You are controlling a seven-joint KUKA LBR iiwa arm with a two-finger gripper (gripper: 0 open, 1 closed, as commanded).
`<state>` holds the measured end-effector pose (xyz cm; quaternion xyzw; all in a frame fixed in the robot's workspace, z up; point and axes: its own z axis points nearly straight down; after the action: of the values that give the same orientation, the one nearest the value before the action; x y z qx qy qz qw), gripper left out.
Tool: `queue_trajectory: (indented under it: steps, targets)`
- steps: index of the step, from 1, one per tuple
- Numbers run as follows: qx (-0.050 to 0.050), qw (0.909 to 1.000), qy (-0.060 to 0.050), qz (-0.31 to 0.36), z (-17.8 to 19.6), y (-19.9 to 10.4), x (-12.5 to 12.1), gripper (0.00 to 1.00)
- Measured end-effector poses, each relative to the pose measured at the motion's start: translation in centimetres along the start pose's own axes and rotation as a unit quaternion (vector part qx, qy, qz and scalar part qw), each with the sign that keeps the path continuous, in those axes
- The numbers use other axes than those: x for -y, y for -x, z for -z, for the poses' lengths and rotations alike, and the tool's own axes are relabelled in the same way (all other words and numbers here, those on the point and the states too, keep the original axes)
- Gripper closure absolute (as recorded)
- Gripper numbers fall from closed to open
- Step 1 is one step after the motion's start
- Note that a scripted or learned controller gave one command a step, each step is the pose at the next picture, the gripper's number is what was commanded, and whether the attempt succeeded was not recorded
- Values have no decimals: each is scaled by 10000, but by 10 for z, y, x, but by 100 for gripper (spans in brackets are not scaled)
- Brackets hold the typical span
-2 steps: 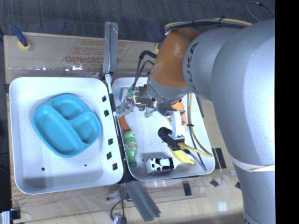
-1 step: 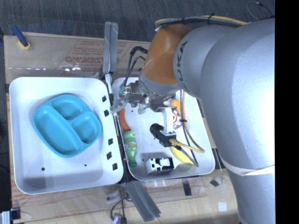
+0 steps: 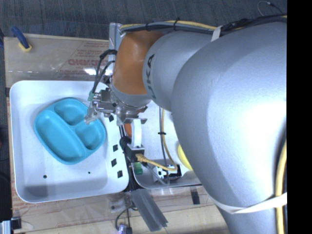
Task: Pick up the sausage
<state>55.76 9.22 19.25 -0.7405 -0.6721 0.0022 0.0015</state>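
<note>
The end effector (image 3: pixel 92 112) hangs over the right rim of a blue two-compartment dish (image 3: pixel 66 138) in the left bin (image 3: pixel 19 130). Open or closed? I can't tell from here. Just to its right, tucked under the wrist by the bins' divide, a reddish-brown bit peeks out, possibly the sausage (image 3: pixel 127 129).

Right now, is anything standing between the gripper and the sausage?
Cannot tell. The gripper sits over the edge of the blue dish in the left bin; the arm covers most of the right bin.
</note>
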Motion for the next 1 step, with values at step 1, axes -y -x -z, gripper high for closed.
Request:
queue_trajectory:
  steps: [1]
  targets:
    - [1, 9997, -9, -235, -2, 95, -8, 0]
